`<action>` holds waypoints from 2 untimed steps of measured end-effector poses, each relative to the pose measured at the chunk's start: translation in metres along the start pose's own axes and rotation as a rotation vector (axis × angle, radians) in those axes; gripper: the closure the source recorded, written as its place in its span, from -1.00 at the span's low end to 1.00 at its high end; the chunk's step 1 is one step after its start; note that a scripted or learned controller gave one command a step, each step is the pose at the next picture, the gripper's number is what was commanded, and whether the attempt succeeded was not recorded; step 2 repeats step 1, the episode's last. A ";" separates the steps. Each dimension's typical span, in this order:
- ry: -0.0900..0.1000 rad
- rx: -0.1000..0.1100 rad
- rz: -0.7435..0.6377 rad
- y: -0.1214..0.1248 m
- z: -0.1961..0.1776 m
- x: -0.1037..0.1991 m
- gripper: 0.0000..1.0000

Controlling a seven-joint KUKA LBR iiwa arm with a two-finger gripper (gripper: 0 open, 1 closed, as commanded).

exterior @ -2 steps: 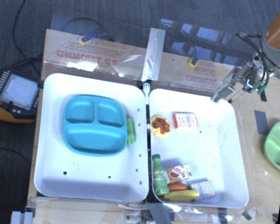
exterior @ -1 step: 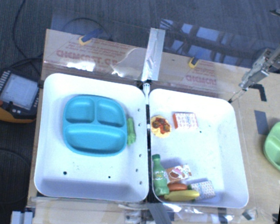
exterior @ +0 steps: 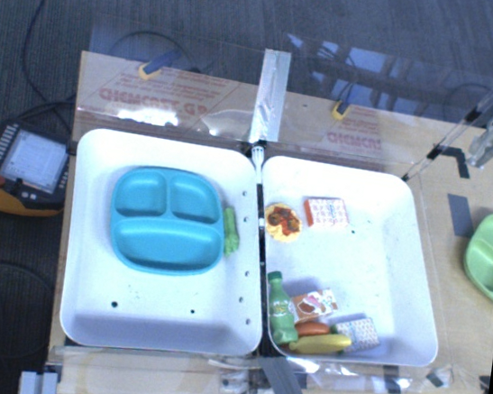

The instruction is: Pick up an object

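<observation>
My pickable things sit in the right bin (exterior: 416,288). A green bottle (exterior: 280,309), a yellow banana (exterior: 321,343), a red piece (exterior: 311,327), a printed packet (exterior: 317,303) and a small grey box (exterior: 357,331) crowd its near edge, touching one another. Farther back lie a round pizza-like disc (exterior: 283,221) and a red-and-white carton (exterior: 327,213), just apart. The left bin (exterior: 84,251) holds a blue divided plate (exterior: 169,220) with what looks like a green pod (exterior: 231,231) beside it. A green bowl (exterior: 490,254) rests on the counter (exterior: 460,358). My claw's state: I cannot tell.

Evenly bright from overhead, slightly soft throughout. Glare on the clear panel (exterior: 242,100) behind the left bin (exterior: 77,304); only faint shadows inside that bin.
</observation>
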State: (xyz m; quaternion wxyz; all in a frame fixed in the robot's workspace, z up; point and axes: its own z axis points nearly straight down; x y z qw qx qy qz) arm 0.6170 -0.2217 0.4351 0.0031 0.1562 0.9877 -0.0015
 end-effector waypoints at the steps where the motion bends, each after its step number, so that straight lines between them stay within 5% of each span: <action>1: 0.000 -0.003 0.065 0.004 0.000 -0.015 1.00; 2: 0.000 -0.003 0.065 0.004 0.000 -0.015 1.00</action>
